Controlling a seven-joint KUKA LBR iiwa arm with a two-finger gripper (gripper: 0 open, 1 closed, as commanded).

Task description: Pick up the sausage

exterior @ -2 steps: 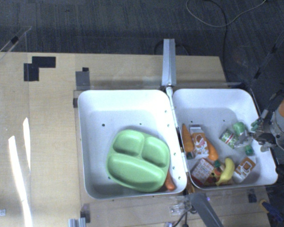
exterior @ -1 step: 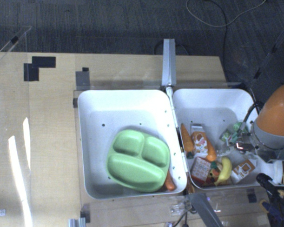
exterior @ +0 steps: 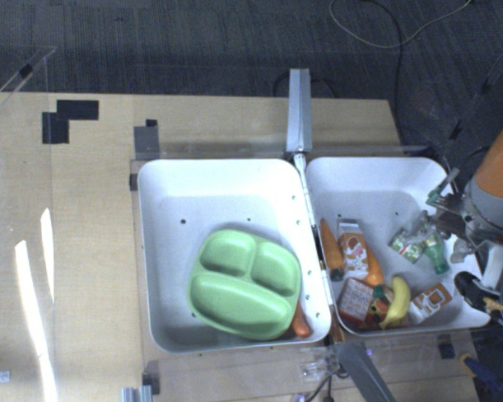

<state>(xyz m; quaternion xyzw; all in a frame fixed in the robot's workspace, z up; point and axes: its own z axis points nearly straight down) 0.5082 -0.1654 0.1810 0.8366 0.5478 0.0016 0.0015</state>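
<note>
Arm (exterior: 491, 188) at 3 o'clock over the right bin (exterior: 374, 183); jaw state cannot be told. Sausage (exterior: 299, 322) lies in the left bin (exterior: 166, 240) at 5 o'clock of the green tray (exterior: 244, 283).

Two white bins side by side on bench. Left bin (exterior: 166, 240): green divided plate (exterior: 244, 283) toward 5 o'clock, orange sausage-like end (exterior: 299, 325) touching plate edge. Right bin (exterior: 374, 179): carrot (exterior: 331, 249), banana (exterior: 397, 300), packets clustered at 6 o'clock. Arm (exterior: 492, 192) over 3 o'clock rim.

One fixed overhead camera looks down slantwise on both bins (exterior: 226, 176).
</note>
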